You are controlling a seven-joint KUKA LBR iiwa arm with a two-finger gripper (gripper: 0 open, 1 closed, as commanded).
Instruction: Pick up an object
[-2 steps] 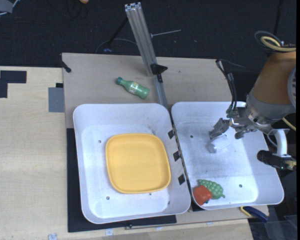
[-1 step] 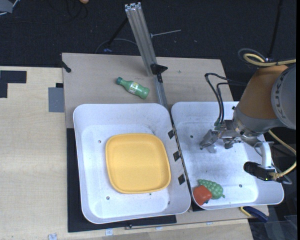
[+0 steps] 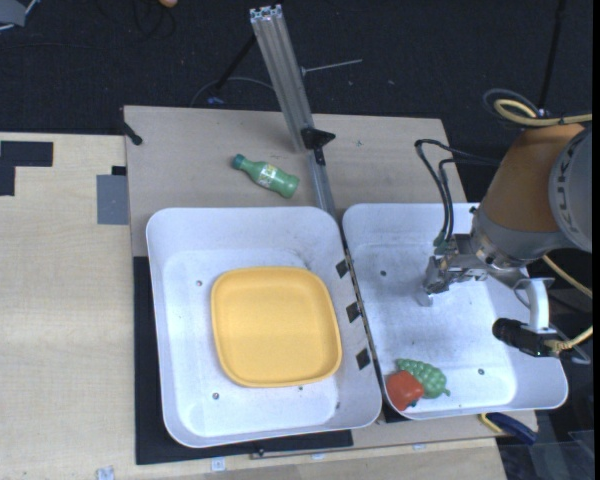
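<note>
In the right half of the picture sits the right bin (image 3: 460,368), and the gripper (image 3: 432,290) hangs over its middle part. The gripper is small and dark from up here, so I cannot tell if it is wide or closed, and I see nothing held in it. The grey arm (image 3: 525,203) with its orange band comes in from the right side.

Down at the lower left corner of that bin lies a toy with a red part and a bumpy green part (image 3: 414,383). It rests close to the bin's wall and is well apart from the gripper.

In the left bin (image 3: 180,238) a yellow plate (image 3: 276,325) lies flat in the middle.

Above the bins, on the brown board (image 3: 380,158), a green bottle (image 3: 266,176) lies on its side. A silver metal bar (image 3: 288,68) slants up from between the bins toward the top of the picture.
</note>
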